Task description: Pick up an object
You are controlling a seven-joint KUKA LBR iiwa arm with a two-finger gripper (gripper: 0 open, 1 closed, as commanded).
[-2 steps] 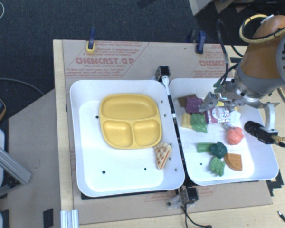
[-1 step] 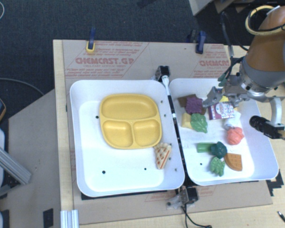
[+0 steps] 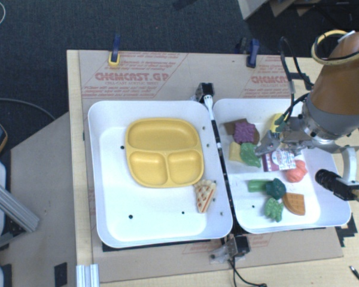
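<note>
dark carpet floor [image 3: 78, 17], cardboard-covered bench [image 3: 161, 70]

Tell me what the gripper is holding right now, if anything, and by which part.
It cannot be told. The gripper sits low among the toys in the right bin, beside a green piece, but the view shows nothing between its fingers.

Right bin [image 3: 329, 219] crowded, left bin [image 3: 107, 178] floor roomy

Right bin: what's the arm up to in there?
The arm's gripper is down in the right bin, over a pile of toy food, next to a green piece and a purple block. Nothing is visibly held. The left bin holds a yellow divided tray and a sandwich wedge.
</note>
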